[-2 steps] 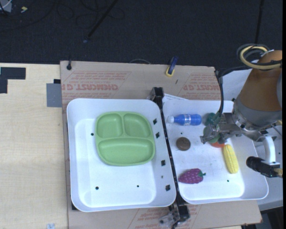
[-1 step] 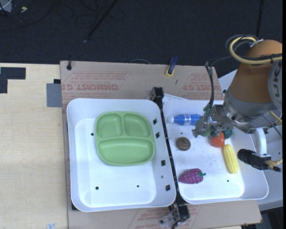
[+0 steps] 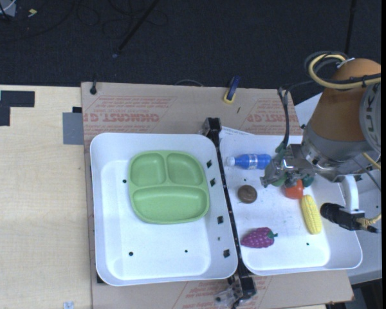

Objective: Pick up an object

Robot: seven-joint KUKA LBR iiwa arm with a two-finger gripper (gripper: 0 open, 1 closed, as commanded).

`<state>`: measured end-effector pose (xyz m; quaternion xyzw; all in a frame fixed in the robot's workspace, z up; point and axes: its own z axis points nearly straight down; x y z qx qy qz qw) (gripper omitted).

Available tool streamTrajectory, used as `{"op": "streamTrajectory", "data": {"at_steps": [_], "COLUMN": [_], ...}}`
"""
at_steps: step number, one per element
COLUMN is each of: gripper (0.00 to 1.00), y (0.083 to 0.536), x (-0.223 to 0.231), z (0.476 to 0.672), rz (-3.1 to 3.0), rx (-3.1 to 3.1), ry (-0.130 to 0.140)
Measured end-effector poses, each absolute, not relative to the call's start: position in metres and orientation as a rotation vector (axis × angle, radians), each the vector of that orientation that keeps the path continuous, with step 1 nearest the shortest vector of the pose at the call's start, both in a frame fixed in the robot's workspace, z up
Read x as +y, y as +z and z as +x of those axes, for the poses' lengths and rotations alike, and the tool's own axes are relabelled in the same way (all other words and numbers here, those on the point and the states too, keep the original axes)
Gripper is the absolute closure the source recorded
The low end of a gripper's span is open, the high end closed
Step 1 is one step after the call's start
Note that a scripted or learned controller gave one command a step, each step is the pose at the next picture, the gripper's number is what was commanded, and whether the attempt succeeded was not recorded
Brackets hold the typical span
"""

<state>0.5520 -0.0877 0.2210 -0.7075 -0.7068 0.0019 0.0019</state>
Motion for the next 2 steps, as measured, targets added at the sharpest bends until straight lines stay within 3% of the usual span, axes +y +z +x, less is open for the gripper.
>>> {"op": "streamTrajectory", "data": {"at_steps": [2], "gripper": [1.0], "y": [0.2207], "x": [-0.0791], "z": [0.5401], "rz": [-2.219], "rx": [-2.219], "ry": [0.005]}}
